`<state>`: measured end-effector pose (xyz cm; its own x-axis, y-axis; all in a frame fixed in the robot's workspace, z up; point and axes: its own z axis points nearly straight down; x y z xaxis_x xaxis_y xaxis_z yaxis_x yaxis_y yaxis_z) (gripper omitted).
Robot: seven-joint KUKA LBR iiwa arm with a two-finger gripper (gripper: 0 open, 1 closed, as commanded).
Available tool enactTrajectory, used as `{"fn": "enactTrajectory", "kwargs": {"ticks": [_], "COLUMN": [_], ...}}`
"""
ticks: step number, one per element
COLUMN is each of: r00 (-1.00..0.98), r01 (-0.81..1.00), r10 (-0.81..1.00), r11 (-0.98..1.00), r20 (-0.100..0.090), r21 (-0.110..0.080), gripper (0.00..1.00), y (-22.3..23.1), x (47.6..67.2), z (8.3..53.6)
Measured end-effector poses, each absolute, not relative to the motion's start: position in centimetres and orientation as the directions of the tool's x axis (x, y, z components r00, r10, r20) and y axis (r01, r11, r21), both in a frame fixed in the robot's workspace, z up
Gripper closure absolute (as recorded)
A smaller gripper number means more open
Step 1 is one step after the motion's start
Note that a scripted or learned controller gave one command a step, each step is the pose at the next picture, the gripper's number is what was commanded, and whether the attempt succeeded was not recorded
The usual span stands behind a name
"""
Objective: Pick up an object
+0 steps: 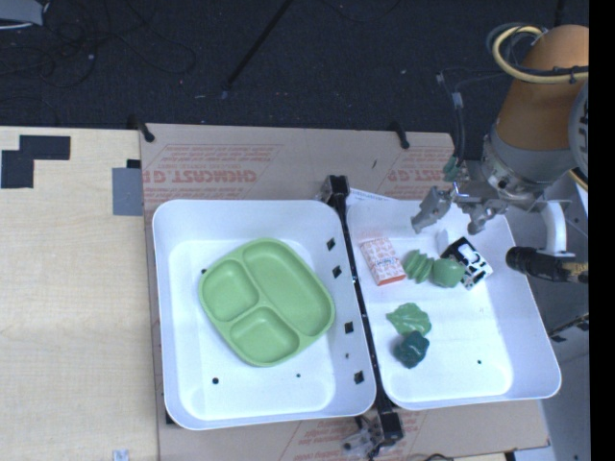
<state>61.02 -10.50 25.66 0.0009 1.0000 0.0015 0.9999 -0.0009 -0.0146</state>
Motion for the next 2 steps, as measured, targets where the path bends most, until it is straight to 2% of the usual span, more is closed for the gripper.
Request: {"fn": "enactTrajectory", "kwargs": {"ticks": [1, 2], "r00": [-0.001, 0.0], "r01": [1.0, 1.0], "r10": [1.0, 1.0], "r11": [0.001, 0.0], "r20": [0.0, 0.001], "r21": [-0.001, -0.007], "gripper": [0.0, 0.0], "y": [-10.5, -10.1], "x": [61.2, 61.5], "z": [26.4, 20.1]}}
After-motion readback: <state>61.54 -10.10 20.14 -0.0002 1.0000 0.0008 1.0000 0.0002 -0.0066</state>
